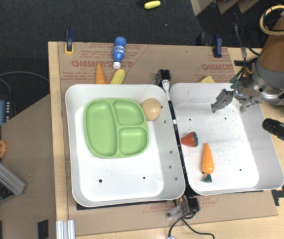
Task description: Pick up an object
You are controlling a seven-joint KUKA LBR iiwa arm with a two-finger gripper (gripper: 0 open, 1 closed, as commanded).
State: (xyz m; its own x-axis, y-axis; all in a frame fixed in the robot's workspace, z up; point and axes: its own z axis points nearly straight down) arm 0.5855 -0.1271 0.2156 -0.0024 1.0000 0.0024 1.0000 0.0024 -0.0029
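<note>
Two-finger gripper (230,99) hovers over right white bin (246,180), fingers spread, holding nothing. Orange plastic carrot (207,160) lies at its 7 o'clock, red strawberry toy (189,139) just beside it.
</note>
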